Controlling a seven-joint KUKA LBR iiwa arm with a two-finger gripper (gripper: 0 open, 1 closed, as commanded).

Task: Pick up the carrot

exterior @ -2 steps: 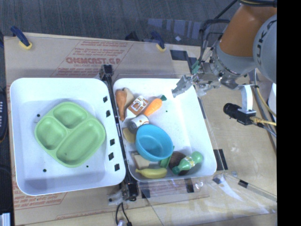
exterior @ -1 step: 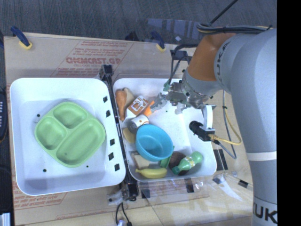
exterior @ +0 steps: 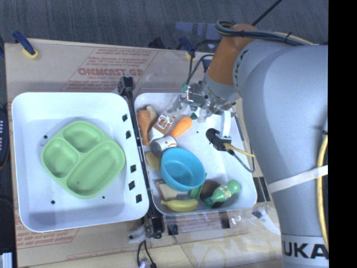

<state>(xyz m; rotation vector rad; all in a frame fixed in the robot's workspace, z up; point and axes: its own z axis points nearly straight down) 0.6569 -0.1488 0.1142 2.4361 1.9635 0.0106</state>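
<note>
The smooth, tapered orange carrot [exterior: 182,127] lies near the far edge of the crowded right white plastic bin [exterior: 244,166], just beside the metallic hand [exterior: 196,106], whose state I cannot tell.

Arm: one grey KUKA arm [exterior: 284,121], entering from the right side of the view and taking up most of that side
Link: broad grey body runs from lower right up toward the upper centre, with white lettering near the bottom right
Band: orange band [exterior: 226,57] above the wrist, at the upper centre
Wrist: angled downward and to the left from the band
Gripper: metal gripper [exterior: 195,106] below the band, pointing down and left
Cables: dark cables loop over the top of the band
</note>
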